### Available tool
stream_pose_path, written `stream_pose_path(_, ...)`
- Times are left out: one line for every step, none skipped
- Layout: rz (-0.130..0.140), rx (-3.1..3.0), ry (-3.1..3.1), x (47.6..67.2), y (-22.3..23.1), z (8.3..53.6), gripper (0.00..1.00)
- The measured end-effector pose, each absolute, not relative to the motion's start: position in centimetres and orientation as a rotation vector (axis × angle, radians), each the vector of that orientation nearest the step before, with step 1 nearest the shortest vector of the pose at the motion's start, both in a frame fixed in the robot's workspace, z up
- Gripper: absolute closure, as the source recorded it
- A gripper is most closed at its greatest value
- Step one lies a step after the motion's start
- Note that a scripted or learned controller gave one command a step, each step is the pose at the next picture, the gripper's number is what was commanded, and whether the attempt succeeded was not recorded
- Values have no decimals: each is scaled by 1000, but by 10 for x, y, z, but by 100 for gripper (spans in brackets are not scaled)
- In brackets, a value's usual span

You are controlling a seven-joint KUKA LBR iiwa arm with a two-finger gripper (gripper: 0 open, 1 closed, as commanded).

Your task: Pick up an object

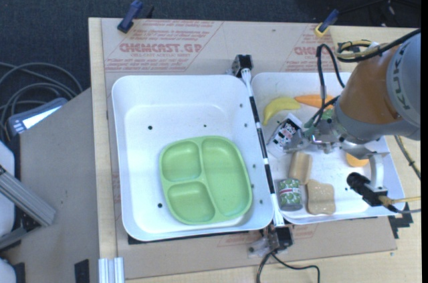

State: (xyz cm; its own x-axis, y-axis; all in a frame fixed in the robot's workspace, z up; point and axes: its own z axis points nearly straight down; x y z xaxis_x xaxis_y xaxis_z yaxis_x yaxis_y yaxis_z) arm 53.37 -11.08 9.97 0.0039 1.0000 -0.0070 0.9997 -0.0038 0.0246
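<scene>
The right bin (394,171) holds several objects. A yellow banana (279,107) lies at its far left, with an orange carrot (311,100) beside it. A small black-and-white box (285,132) sits below the banana. Nearer the front are a tan block (300,167), a green-labelled can (289,194) and a beige bread-like piece (320,198). My gripper (314,139) hangs low over the bin's middle, just right of the box and above the tan block. An orange piece (356,158) peeks out under the arm.
The left bin (134,101) holds a green divided plate (204,179). A ridge with black clips (256,134) separates the two bins. The grey and orange arm (374,98) covers the right bin's far right side. Cables (33,84) lie off the bench's left.
</scene>
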Motion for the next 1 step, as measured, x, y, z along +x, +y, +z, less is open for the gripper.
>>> stream_pose_path(1,2221,2218,504,-106,85,0)
